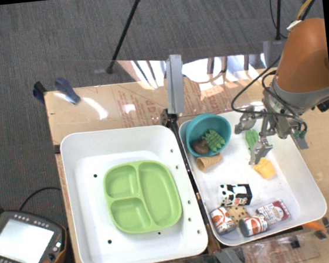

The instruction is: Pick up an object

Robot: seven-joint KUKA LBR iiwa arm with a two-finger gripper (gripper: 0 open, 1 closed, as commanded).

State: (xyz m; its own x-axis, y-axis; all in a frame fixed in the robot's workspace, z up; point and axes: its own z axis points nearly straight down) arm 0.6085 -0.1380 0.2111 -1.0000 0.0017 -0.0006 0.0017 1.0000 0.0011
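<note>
My gripper [257, 150] hangs over the upper right part of the right bin [313, 190], below the arm's orange band. A small green piece [251, 137] lies right beside it on the left, and a yellow chunk [265, 168] lies just below it. Whether anything is held cannot be made out. Further left stands a teal bowl [207, 130] with a green item [214, 140] and a brown item [200, 147] inside. A tan cone [209, 162] lies under the bowl.
A cow-patterned carton [235, 195], two cans [224, 219] [253, 225], a cookie [239, 212] and a red-white packet [273, 211] crowd the right bin's front. The left bin [77, 167] holds a green divided plate [142, 195]. A tablet [20, 241] sits on the floor at left.
</note>
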